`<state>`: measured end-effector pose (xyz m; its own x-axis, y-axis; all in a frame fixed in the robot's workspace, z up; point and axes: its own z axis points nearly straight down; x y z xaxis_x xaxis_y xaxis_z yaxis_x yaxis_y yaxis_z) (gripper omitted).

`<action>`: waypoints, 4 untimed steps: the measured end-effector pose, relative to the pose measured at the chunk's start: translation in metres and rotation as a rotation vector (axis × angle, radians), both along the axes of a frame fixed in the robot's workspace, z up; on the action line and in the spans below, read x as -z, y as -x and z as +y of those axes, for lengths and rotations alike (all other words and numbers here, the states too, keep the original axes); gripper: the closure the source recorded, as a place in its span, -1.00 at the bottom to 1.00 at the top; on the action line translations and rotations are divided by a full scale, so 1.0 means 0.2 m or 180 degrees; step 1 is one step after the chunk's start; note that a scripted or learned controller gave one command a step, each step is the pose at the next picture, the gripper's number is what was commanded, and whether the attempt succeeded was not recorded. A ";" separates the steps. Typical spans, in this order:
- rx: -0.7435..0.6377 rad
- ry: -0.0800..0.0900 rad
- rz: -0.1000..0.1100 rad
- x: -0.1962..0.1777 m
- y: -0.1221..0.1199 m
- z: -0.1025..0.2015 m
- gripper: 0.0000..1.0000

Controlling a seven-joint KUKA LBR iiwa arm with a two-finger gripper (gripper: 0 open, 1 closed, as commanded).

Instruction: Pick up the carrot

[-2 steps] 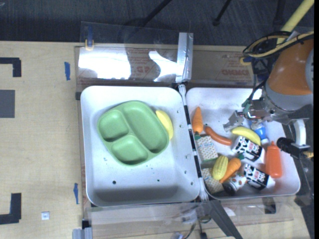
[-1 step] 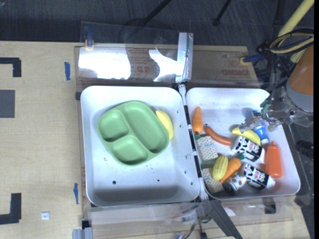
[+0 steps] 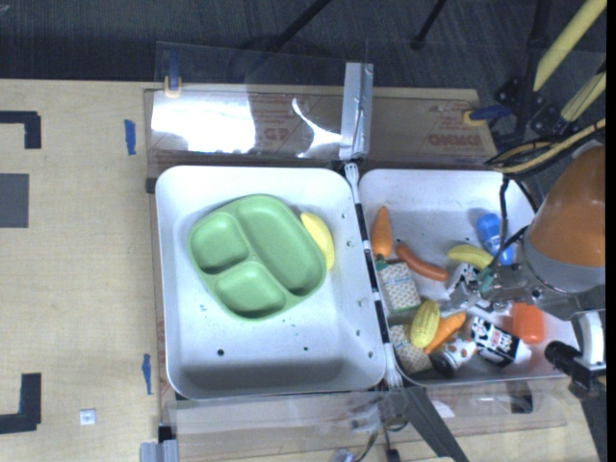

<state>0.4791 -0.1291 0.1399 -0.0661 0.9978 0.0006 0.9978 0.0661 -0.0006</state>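
Lying in the right bin (image 3: pixel 423 189), the carrot (image 3: pixel 446 331) sat near the bin's front, tilted, its upper end toward my gripper (image 3: pixel 474 293) and its lower end pointing toward the front-left corner. It touched a yellow corn cob (image 3: pixel 424 323) on its left side. A second orange, carrot-like piece (image 3: pixel 422 262) lay further back, and an upright orange item (image 3: pixel 382 233) stood against the dividing wall. A banana (image 3: pixel 470 255) and a blue object (image 3: pixel 489 227) lay behind my gripper, and a black-and-white carton (image 3: pixel 495 342) and an orange object (image 3: pixel 528 321) lay in front of it. My gripper was low in the bin, just beside the carrot's upper end; I could not tell how my jaws stood, as the metal parts blurred into the clutter. In the left bin (image 3: pixel 192 354) a green divided plate (image 3: pixel 256 254) rested with a yellow item (image 3: pixel 320 238) touching its right rim.
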 end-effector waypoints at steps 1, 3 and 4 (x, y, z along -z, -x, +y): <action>0.0239 0.0012 -0.0026 0.27 -0.01 0.09 -1.00; 0.0250 0.0012 -0.0042 0.17 -0.01 0.09 1.00; 0.0087 0.0004 -0.0002 -0.70 -0.12 0.40 1.00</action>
